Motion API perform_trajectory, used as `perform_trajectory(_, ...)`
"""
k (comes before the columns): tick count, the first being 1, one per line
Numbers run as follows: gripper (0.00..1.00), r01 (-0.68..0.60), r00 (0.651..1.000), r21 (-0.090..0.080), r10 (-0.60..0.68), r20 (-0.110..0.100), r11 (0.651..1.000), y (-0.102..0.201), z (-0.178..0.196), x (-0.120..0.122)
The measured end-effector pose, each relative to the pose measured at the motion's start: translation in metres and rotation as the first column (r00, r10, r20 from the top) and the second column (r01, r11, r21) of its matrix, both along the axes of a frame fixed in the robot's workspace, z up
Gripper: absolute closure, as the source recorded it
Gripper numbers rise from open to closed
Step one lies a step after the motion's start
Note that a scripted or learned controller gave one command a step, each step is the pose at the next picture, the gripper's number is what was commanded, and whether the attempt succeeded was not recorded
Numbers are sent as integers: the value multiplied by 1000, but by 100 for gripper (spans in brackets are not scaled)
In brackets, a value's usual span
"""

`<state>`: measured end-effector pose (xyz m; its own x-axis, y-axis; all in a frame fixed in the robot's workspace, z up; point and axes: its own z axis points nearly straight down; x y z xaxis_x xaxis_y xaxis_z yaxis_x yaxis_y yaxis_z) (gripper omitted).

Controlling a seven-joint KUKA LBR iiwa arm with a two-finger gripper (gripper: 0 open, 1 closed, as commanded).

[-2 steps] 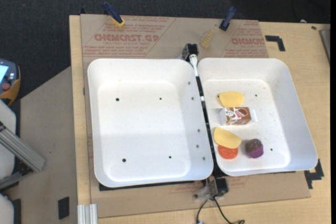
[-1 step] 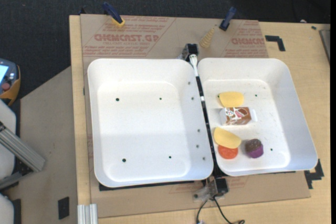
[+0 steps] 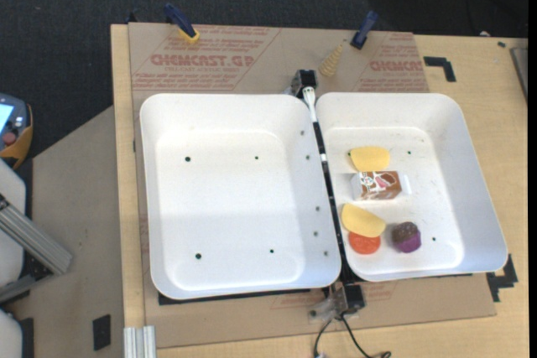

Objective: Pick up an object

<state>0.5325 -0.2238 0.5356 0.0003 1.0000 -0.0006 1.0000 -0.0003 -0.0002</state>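
- Left bin (image 3: 168, 180): white and shallow, its floor showing a few small dark holes.
- Divider (image 3: 317, 148): the dark seam where the two bins meet, with a clip at each end.
- Right bin (image 3: 453, 138): holds every candidate object, clustered against its left wall.
- Upper yellow piece (image 3: 369, 157): flat and rounded, nearest the top of the cluster.
- Small printed packet (image 3: 379, 184): brown and white, just below the upper yellow piece; its label is too small to read.
- Lower yellow piece (image 3: 362, 220): overlaps the orange-red round object (image 3: 364, 244), partly hiding it.
- Purple round object (image 3: 407, 236): just beside that pair and apart from them, so I judge it the easiest target.
- My gripper: I cannot tell how wide it stands or whether it has hold of anything.
- Step in hand: the approach, as I judge it; nothing is lifted yet. My next move calls for reaching in over the right bin and descending on one separated item.
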Motion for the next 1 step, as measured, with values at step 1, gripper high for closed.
perform_trajectory(1, 100, -1, 1000, -3, 1, 5, 1000, 0, 11, 1)
